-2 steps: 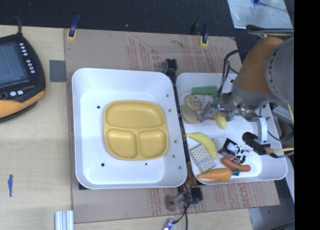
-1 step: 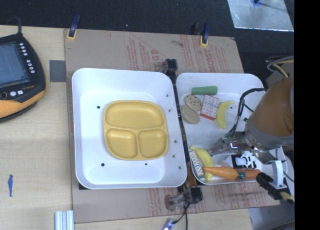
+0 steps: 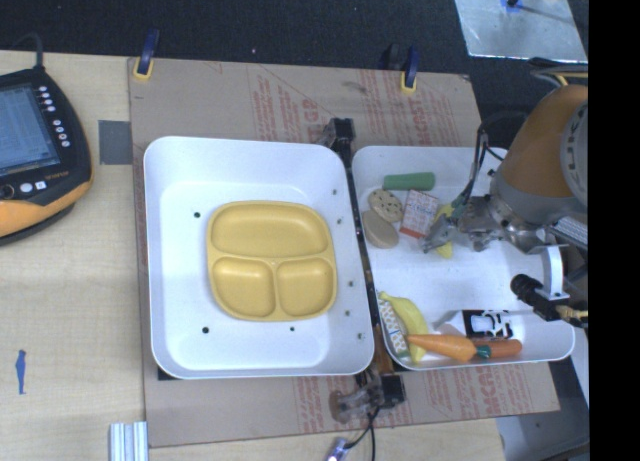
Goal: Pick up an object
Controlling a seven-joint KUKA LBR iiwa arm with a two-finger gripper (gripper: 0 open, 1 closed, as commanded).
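My gripper is low in the right bin, just right of a red and white packet. A small yellow thing lies right at its tip; whether it is held is unclear. A green block lies at the back of the bin. A beige round piece sits beside the packet. Along the front wall lie a banana, an orange carrot and a black and white item.
The left bin holds a yellow divided plate. A teach pendant rests on the bench at the far left. The grey and orange arm covers the right bin's right side.
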